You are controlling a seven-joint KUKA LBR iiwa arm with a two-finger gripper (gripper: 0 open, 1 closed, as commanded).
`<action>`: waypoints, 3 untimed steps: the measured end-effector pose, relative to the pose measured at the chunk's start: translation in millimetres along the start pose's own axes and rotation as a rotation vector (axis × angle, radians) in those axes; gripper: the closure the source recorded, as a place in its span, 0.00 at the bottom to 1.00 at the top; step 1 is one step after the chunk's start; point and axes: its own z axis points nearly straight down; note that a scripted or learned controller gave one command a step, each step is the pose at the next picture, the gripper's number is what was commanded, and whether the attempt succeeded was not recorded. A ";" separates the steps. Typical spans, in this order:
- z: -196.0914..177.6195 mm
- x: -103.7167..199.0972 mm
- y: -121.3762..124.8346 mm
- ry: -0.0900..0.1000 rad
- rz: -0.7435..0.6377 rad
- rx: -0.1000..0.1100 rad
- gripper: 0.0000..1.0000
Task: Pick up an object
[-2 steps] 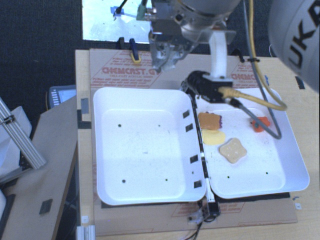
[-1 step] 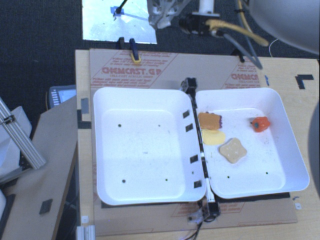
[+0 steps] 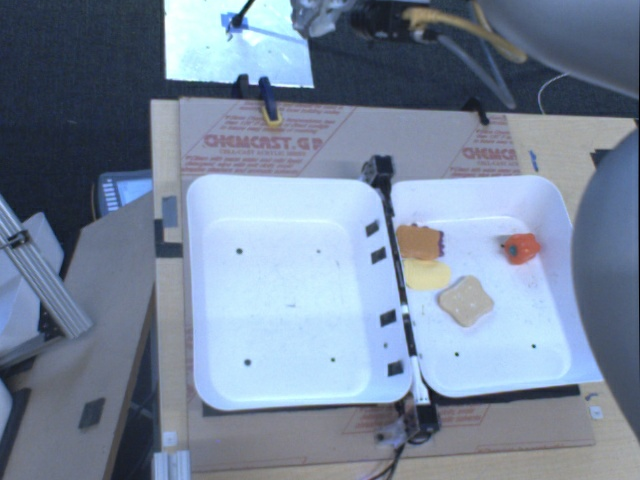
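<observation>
Dark carpet surrounds the surface [image 3: 250, 128], a brown board printed with red lettering, and on it two shallow white bins sit side by side, touching along a clipped seam. Seen from the camera above, the left bin [image 3: 200, 368] shows just its small dark dots. The right bin [image 3: 540, 368] holds four things: an orange-brown toy slice with a purple edge [image 3: 419, 241] against the seam at the far left of the bin, a yellow flat piece [image 3: 427, 275] touching it on the near side, a tan toast-shaped piece [image 3: 465, 301] just beside that, nearer and to the right, and an orange-red piece [image 3: 519, 248] well apart toward the right wall. My fingers [image 3: 318, 13] hang at the far edge of the view, above the shiny metal sheet [image 3: 205, 38], well away from both bins; whether they are apart or together I cannot tell.
</observation>
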 end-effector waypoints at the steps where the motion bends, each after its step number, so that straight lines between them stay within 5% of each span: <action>1: -4.4 -76.3 -119.7 0.002 0.003 -0.001 1.00; 2: 34.3 -4.6 -74.1 0.001 -0.008 0.002 1.00; 3: -2.9 0.8 -48.5 0.002 -0.005 -0.005 1.00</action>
